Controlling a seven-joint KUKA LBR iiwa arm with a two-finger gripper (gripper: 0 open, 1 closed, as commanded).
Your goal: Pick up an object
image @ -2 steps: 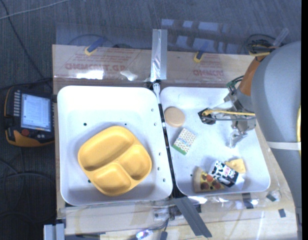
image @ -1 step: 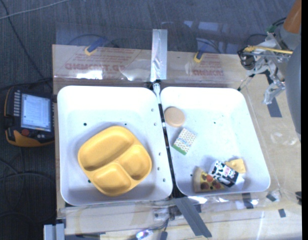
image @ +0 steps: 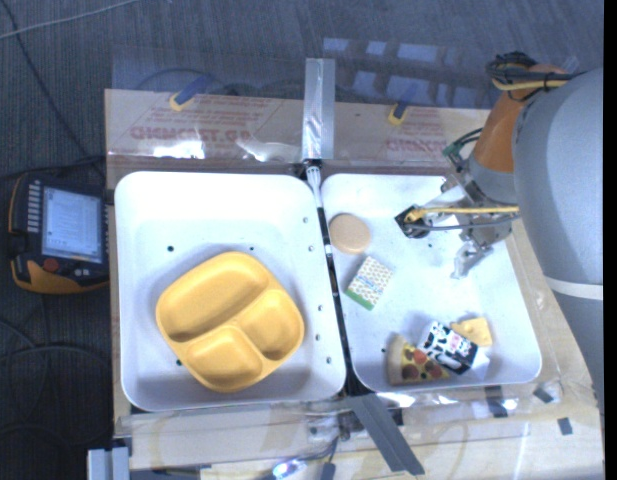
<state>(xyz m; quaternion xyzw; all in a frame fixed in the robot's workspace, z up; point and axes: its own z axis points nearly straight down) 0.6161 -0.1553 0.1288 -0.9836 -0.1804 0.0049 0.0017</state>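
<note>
The end effector (image: 416, 219) hangs over the top part of the right bin (image: 508, 298), up near its far edge, reaching in from the right side. Honestly I can't tell what state it's in from this angle, and I don't see anything gripped in it, so I'd call the pick not done yet.

Candidates are all in the right bin: a tan round disc (image: 350, 232) near the top left corner, just beside the divider; a small green-and-white box (image: 370, 281) a bit below it; and down by the near edge a clump of a pizza slice toy (image: 408, 361), a black-and-white cow-print thing (image: 448, 346) and a yellow wedge (image: 474, 329), all touching or nearly so. The left bin (image: 138, 268) just has a yellow divided plate (image: 228, 318).

If it were me, I'd go for the box: it's standing apart, with flat sides to squeeze. The disc looks flat and close to the wall, so probably a scrape. I'd skip the clump, too easy to nudge things. Come straight down, centred, close across the short side.
</note>
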